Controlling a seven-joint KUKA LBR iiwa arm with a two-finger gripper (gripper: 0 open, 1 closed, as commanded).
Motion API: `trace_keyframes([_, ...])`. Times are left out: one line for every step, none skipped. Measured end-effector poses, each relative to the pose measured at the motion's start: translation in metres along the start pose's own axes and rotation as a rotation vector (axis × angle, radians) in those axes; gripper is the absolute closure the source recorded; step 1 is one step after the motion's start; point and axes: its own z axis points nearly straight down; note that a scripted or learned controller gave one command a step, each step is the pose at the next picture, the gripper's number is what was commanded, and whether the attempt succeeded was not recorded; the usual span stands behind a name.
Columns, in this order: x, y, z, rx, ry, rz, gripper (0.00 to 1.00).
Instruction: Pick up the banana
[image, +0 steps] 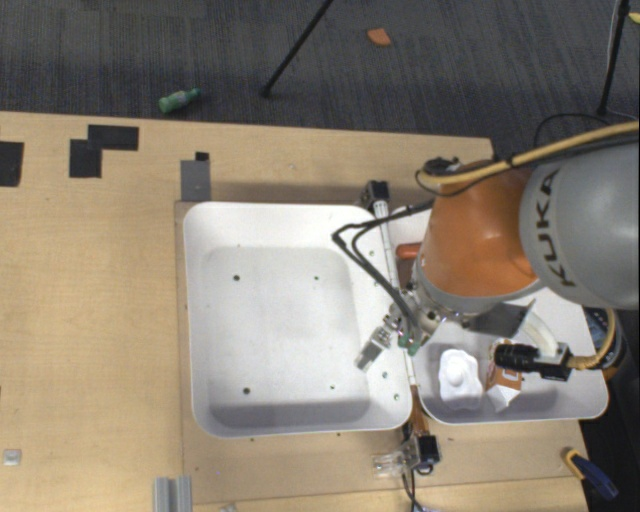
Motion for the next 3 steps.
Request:
trace_keyframes([0.043,0.042,0.074,0.001,0.001,-0.3,0.0])
trace_keyframes([0.071,0.08,0.097,-0.002,-0.004,-0.656,0.0])
trace_keyframes([0.109,0.142,0.096,-0.007,-0.008,-1.146,0.0])
